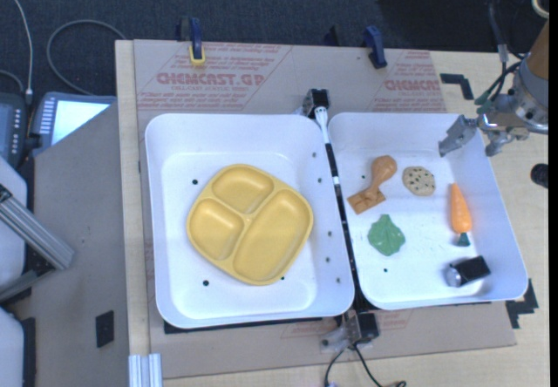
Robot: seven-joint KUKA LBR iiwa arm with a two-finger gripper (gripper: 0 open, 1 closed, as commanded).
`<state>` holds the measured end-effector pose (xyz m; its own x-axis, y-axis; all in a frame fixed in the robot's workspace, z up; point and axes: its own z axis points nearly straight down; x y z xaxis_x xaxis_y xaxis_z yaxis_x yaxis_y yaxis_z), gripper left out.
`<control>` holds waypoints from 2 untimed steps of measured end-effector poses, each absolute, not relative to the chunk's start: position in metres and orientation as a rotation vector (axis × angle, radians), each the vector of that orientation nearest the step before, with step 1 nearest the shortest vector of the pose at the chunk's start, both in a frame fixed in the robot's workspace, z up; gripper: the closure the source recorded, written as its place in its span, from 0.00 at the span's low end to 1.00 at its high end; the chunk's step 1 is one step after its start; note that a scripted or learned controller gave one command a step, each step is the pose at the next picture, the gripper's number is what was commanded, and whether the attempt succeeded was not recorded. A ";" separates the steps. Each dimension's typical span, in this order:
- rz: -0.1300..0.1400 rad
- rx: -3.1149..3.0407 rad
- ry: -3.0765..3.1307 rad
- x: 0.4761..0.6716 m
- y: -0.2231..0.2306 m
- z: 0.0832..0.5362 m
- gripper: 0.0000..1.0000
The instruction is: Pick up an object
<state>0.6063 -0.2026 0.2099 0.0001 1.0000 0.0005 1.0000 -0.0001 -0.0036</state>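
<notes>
Carrot lies in right bin; jaws spread apart above, holding nothing.

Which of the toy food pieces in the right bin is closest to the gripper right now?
The cookie, round and tan with dark chips, lies nearest the gripper, just below and left of it. The carrot, drumstick and green lettuce piece lie farther off.

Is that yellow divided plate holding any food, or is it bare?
Bare. The yellow plate in the left bin shows three plain compartments with nothing lying in them.
</notes>
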 end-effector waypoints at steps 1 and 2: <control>0.004 -2.219 -2.219 0.610 -0.206 0.166 0.00; 0.003 -2.219 -2.220 0.614 -0.211 0.121 0.00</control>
